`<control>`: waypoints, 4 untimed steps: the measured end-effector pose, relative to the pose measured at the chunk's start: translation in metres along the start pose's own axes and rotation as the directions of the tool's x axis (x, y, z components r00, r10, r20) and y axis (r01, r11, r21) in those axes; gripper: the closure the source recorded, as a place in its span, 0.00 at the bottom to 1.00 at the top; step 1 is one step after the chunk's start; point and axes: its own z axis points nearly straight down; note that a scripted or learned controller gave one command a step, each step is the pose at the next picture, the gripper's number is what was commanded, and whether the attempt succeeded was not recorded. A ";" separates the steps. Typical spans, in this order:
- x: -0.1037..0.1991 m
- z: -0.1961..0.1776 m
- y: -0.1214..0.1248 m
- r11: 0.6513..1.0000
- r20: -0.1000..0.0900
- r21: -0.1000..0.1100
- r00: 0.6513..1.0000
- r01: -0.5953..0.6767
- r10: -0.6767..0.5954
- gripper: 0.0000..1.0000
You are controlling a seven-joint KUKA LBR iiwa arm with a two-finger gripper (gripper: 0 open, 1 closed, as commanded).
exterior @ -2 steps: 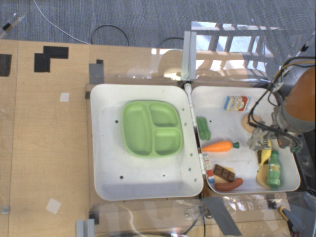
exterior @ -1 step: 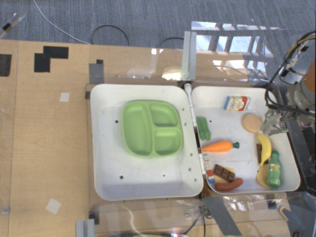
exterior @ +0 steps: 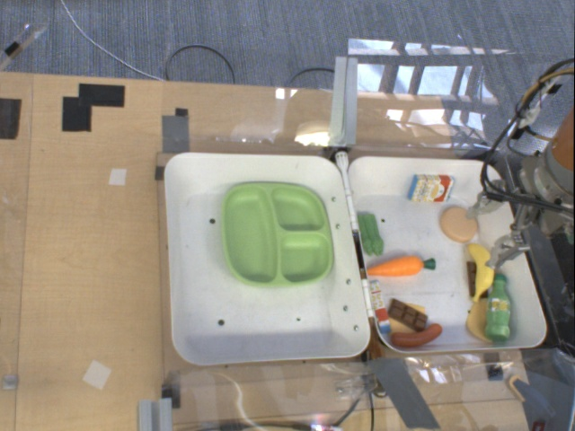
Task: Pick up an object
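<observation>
The arm [exterior: 548, 164] reaches in at the right edge, over the right bin [exterior: 395, 173]; its gripper [exterior: 503, 241] hangs above the banana [exterior: 481, 272], and I cannot tell how its jaws stand. Also in that bin: a carton [exterior: 429, 188] at the far side, a tan disc [exterior: 459, 225], a carrot [exterior: 400, 267], a green block [exterior: 369, 234], a chocolate bar [exterior: 408, 314], a sausage [exterior: 417, 336] and a green bottle [exterior: 498, 307] near the banana. The left bin [exterior: 193, 241] holds a green plate [exterior: 275, 233]
</observation>
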 end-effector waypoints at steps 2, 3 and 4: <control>-0.052 0.115 0.075 1.000 0.005 -0.004 1.000 0.031 -0.031 0.00; -0.025 0.113 0.109 0.998 0.004 -0.001 0.998 0.060 -0.060 0.00; -0.031 0.098 0.110 0.998 0.025 0.003 0.998 0.065 -0.065 1.00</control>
